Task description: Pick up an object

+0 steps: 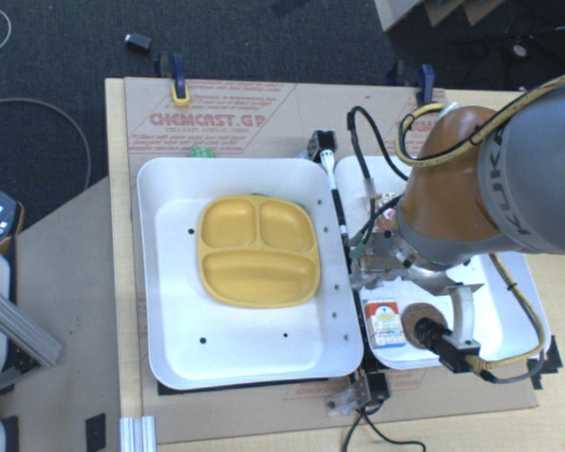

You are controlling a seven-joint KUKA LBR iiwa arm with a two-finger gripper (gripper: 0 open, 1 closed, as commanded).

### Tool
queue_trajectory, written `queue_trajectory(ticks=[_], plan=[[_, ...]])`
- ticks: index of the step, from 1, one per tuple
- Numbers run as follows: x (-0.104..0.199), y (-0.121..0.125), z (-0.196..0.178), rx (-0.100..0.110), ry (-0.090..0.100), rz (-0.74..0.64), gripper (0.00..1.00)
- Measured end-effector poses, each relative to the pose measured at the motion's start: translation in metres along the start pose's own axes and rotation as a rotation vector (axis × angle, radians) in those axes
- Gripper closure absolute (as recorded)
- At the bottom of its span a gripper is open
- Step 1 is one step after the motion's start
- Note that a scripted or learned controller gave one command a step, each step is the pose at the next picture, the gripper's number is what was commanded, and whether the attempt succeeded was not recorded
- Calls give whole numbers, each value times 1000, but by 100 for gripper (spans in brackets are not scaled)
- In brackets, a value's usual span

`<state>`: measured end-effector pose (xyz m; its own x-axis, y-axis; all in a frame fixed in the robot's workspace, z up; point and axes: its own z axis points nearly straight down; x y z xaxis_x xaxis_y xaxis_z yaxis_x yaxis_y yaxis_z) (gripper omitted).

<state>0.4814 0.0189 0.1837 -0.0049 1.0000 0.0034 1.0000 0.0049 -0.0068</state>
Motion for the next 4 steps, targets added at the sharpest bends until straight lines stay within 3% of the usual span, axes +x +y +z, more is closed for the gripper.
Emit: queue_trajectory(ticks=[1,2,3,4], plan=[[6,-1,-209,-28,-1,1,100],[-31,-4,-121,3,-5,10,100],[17,-2,-170,-13,-2,-1,100],[49,-3,-227,-14,-2,0,100]])
